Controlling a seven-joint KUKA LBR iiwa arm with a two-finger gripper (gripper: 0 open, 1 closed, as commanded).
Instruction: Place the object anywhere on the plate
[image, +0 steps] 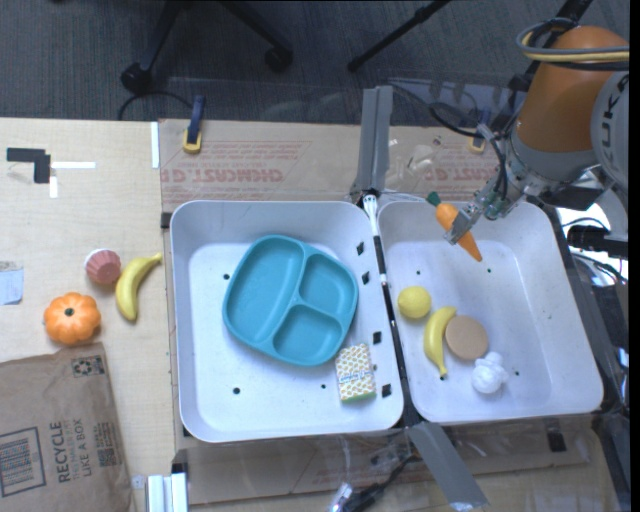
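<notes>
Camera view: tool (478, 215) gripping carrot (459, 229) over the right bin (540, 390).
Pickup is looking done; carrying it across to the blue plate (290, 298) in the left bin is remaining.

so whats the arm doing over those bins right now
The gripper has a toy carrot pinched between its fingers, lifted above the right bin. The blue divided plate sits in the left bin, with nothing on it yet. A lemon and a banana lie in the right bin.
</notes>
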